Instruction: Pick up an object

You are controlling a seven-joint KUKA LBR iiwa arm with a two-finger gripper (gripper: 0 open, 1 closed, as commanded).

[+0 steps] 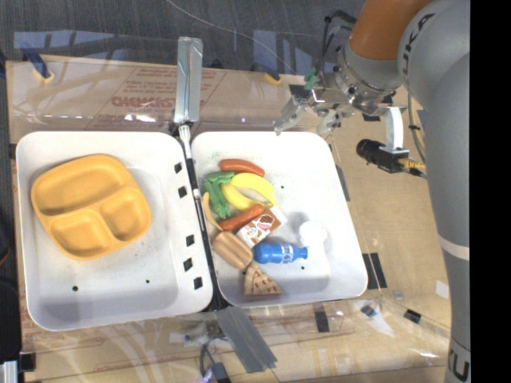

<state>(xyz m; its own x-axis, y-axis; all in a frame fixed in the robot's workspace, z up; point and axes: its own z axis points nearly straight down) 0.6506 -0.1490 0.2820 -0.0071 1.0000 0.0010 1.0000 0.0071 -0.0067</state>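
The right bin (339,238) holds a pile of toy food: a yellow banana (252,187), a red sausage (241,167), a green leafy piece (217,193), a small carton (262,228), a blue bottle (279,253), a white ball (312,233), a hot dog (231,249) and a pizza slice (260,282). My gripper (305,124) hangs over that bin's far rim, above and behind the pile. Its fingers are spread open with nothing between them.
A yellow compartment plate (89,206) lies in the left bin (120,294). A metal bar (188,78) stands at the back between the bins. The grey arm with its orange band (383,18) comes in from the upper right.
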